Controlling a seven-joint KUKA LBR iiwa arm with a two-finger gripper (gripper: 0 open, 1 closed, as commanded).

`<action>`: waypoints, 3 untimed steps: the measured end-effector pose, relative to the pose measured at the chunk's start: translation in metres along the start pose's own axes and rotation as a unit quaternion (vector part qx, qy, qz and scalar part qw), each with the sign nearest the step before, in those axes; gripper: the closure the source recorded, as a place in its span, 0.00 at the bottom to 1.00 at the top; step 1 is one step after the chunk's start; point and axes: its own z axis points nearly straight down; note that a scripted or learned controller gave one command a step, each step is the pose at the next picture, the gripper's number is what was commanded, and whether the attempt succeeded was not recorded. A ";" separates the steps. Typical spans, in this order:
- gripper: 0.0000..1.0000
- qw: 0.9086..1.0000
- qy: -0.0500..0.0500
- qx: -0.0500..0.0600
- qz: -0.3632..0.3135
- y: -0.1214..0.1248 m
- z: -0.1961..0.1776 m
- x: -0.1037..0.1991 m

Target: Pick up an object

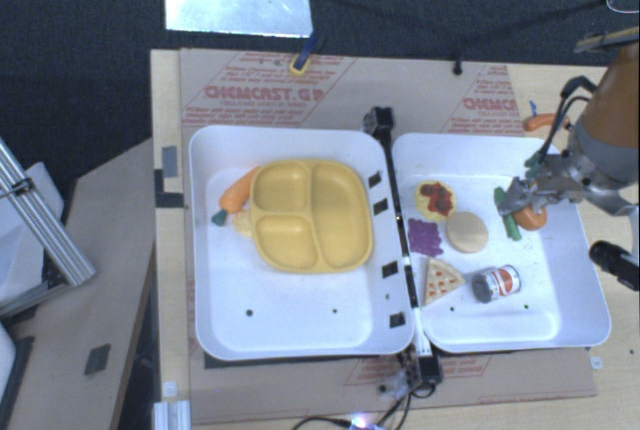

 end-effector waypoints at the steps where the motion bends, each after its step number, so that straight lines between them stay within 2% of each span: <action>1: 1.00 1.000 0.000 0.000 -0.001 0.021 0.006 0.051; 2: 1.00 1.000 0.000 -0.001 0.000 0.060 0.006 0.091; 3: 1.00 1.000 0.000 0.000 0.000 0.065 0.007 0.120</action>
